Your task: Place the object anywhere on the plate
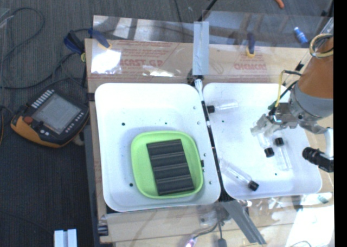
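While the arm hangs over the right bin, the task looks done.
Left bin holds the plate, a dark ridged block lying flat on it; gripper well apart, grip unreadable.

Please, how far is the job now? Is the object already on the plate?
Done, by the look of it: a dark ridged block lies flat on the green plate in the left bin. In hand: nothing that I can make out; the gripper is over the right bin, near some clear tubes with black caps. Left: probably nothing, if the block is the object meant.
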